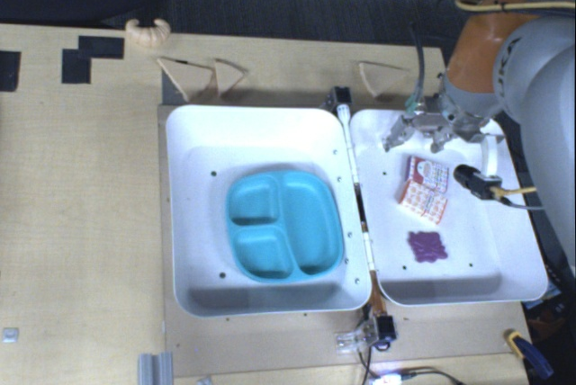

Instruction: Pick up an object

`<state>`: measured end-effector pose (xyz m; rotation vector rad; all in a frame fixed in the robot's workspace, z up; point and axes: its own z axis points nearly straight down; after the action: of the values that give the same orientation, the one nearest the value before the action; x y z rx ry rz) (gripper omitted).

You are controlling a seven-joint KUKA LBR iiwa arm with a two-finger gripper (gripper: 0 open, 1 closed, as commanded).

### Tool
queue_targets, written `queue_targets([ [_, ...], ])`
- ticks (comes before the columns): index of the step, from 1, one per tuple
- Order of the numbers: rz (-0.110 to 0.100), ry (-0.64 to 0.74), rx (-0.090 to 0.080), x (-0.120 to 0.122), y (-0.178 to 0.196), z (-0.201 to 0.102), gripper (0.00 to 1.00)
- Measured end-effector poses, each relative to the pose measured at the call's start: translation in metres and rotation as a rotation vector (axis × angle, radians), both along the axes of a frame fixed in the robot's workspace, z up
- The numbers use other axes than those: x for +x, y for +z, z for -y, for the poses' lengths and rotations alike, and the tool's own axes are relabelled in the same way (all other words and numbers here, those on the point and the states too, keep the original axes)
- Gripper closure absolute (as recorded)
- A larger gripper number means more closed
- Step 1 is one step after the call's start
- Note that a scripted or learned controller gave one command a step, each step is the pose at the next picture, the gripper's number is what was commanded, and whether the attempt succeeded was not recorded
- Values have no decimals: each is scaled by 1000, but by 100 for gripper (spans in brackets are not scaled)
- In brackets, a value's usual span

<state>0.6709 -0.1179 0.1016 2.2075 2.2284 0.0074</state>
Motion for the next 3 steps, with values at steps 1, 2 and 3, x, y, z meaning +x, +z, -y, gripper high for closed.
queue_targets([
  [1, -2, -7, -1, -69, -15, 5, 0],
  [2, 4, -5, -1, -67, -3, 4, 100],
  [3, -5, -5, 1, -140, 83, -53, 100],
])
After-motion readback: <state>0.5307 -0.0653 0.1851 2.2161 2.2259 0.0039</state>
